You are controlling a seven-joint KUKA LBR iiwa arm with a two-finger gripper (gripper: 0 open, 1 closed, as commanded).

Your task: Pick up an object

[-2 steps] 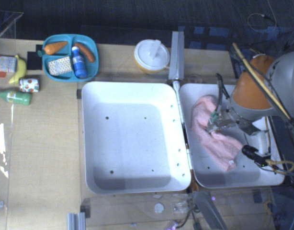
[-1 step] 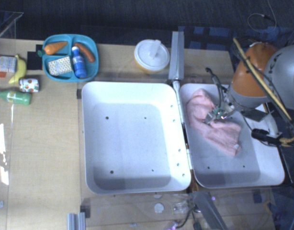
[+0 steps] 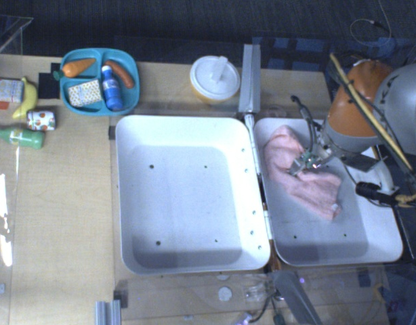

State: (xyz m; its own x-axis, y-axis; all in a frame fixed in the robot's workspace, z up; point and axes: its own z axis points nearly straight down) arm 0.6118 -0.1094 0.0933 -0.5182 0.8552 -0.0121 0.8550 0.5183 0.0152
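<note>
A crumpled pink cloth (image 3: pixel 299 171) lies in the right bin (image 3: pixel 330 242), spread from its upper left toward the middle. My gripper (image 3: pixel 305 162) is down on the cloth near its middle, reaching in from the right under the grey and orange wrist (image 3: pixel 350 114). Its tips press into the fabric folds. I cannot make out whether cloth sits between them.
The left bin (image 3: pixel 188 195) sits beside the right one, split by a metal divider (image 3: pixel 249 80). Behind the bins stand a white lidded cup (image 3: pixel 215 78) and a blue tray (image 3: pixel 99 80) of toy food. Small toys (image 3: pixel 22 117) lie at far left. Cables (image 3: pixel 381 195) run along the right.
</note>
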